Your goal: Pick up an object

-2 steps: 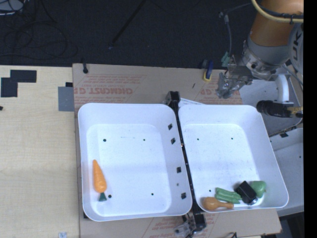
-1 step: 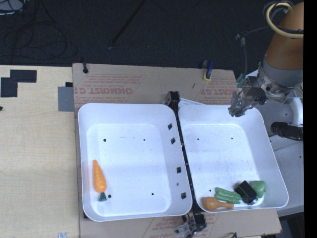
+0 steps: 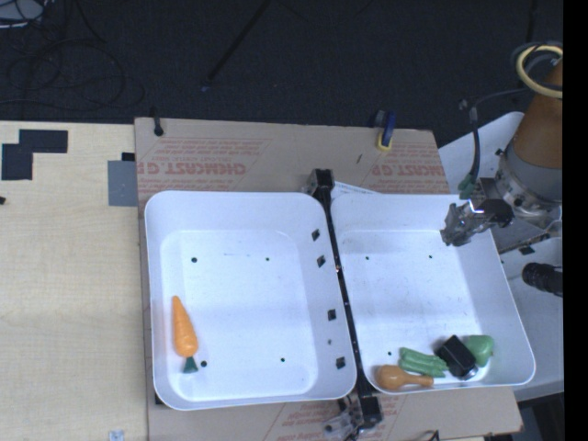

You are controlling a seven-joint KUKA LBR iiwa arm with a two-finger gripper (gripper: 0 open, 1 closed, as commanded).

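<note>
Two white bins sit side by side: the left bin (image 3: 165, 246) holds a toy carrot (image 3: 184, 331) at its 7 o'clock corner, while the right bin (image 3: 413, 274) gathers a green pea pod (image 3: 423, 363), a black block (image 3: 457, 356), a green piece (image 3: 480, 345) and an orange pear-shaped toy (image 3: 401, 378) near 5 o'clock. The gripper (image 3: 457, 228) hovers at that bin's 2 o'clock rim, carrying nothing; whether it is open, I cannot tell.

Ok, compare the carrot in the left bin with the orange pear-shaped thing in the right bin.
The carrot lies alone, pointing up the bin, green stem nearest the camera. The orange pear-shaped thing lies crosswise at the near wall, beside the green pod. The carrot is longer and slimmer; the other is rounder and duller. Both are orange toy foods.
</note>
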